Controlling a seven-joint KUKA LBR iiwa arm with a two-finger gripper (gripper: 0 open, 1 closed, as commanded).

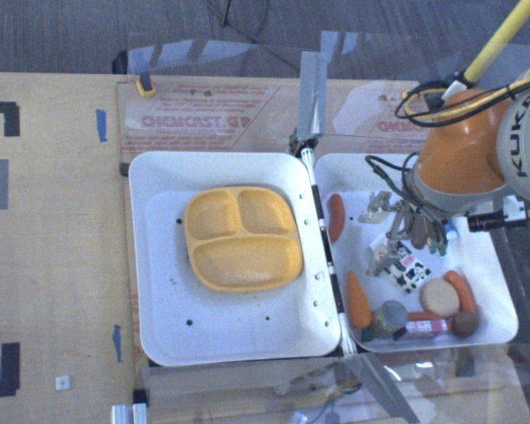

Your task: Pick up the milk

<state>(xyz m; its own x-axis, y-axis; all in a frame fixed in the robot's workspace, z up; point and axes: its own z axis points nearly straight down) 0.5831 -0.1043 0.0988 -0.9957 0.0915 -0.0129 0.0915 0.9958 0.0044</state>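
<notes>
The milk (412, 273) is a small carton with black and white cow patches. It lies in the right white bin (503, 281), near the middle. My gripper (382, 234) hangs low over that bin just left of and above the carton, below the orange wrist band (455, 153). Its metal fingers (377, 208) stand apart, open, with nothing between them. The lower finger's tip is close beside the carton's left edge, and I cannot tell whether they touch.
The right bin also holds a red sausage (336, 216), a carrot (359, 299), a round bun (439, 297), a hot dog (463, 290), a grey lump (391, 313) and a pink bottle (425, 328). The left bin (150, 263) bears a yellow divided plate (243, 238).
</notes>
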